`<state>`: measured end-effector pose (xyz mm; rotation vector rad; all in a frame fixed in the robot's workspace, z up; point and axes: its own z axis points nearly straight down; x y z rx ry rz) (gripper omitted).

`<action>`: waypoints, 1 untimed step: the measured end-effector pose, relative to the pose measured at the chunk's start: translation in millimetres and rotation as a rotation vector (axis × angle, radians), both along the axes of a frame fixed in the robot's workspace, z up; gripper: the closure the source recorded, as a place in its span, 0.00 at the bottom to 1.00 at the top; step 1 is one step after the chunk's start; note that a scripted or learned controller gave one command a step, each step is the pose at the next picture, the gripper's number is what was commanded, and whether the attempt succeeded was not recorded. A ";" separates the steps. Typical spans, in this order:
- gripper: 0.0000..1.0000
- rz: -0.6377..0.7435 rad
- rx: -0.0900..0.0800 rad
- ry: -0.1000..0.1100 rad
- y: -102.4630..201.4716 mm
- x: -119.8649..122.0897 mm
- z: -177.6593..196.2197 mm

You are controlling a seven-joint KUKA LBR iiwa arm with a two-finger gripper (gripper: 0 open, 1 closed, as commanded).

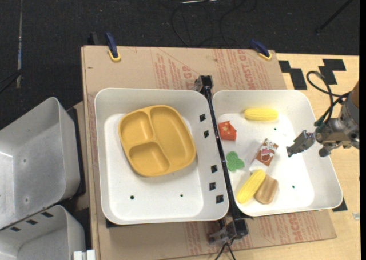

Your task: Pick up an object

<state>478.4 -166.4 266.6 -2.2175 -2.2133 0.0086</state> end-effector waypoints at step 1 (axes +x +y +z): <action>0.00 0.003 -0.002 -0.009 0.4 1.9 4.5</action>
